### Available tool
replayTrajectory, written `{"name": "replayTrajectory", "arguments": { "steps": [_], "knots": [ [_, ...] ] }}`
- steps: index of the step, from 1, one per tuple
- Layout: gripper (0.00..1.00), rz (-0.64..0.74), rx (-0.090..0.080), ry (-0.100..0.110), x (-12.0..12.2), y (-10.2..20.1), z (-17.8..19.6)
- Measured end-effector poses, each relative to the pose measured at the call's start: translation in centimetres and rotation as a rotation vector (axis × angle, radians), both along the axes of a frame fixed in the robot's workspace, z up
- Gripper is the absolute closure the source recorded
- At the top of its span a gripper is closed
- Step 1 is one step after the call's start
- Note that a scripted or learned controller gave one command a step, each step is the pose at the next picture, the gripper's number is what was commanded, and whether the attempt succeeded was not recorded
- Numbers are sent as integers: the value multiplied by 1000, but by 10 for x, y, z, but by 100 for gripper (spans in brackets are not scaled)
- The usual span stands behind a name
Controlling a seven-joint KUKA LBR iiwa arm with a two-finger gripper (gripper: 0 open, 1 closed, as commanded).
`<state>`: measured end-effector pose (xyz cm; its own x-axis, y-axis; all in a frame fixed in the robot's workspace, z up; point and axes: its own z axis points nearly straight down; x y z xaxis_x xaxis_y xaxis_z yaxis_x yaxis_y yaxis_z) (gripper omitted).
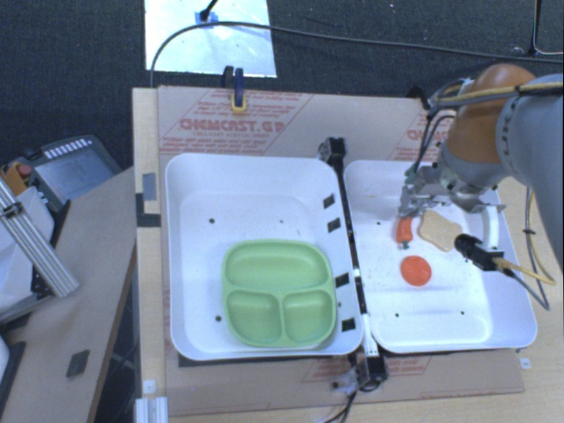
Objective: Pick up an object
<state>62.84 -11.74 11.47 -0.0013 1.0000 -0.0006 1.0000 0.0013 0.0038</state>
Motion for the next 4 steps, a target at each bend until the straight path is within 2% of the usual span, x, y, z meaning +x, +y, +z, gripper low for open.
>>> {"name": "replayTrajectory", "arguments": {
  "steps": [3, 4],
  "knots": [
    [100, 2, -1, -3, 3, -8, 140],
    [100, 7, 1, 1, 9, 47, 144]
  ]
}}
